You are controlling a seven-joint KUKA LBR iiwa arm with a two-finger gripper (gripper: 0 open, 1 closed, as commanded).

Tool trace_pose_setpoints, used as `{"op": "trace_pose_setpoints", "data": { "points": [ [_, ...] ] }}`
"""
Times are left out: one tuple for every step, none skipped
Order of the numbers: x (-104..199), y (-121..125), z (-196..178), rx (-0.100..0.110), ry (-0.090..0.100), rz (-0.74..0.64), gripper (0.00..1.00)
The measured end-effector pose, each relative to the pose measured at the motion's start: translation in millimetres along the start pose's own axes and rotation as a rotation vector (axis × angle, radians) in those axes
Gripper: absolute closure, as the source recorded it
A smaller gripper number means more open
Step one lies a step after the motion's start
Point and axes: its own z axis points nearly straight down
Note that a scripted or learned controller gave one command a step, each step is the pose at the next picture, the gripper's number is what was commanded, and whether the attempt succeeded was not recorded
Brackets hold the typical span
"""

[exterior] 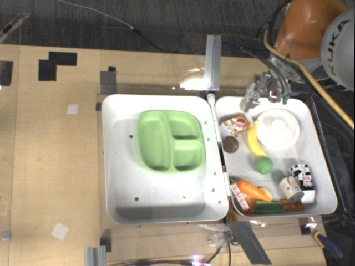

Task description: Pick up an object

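Item: gripper point(250, 100), jaws' state cannot be told, upper right of frame over the right bin point(324, 165); lower yours squarely onto the snack packet point(235, 125) just below it.

Two shallow white bins point(119, 148): one green divided plastic tray point(169, 140) at nine o'clock. At three o'clock: one white round bowl point(277, 128), one yellow banana point(253, 140), one green ball point(263, 164), one orange carrot point(255, 191), one brown ball point(230, 144).

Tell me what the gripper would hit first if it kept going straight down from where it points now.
Probably the right bin's floor near its back edge, or the small red-and-white packet just in front of the gripper. The white bowl sits to one side. Depth is unclear from this slant.
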Motion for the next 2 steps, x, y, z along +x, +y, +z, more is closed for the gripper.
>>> {"op": "trace_pose_setpoints", "data": {
  "points": [
    [-1.8, 2.9, -13.0, -0.002, -0.010, -0.007, 1.00],
    [74.1, -32.3, -52.0, 0.001, 0.001, -0.178, 1.00]
  ]
}}
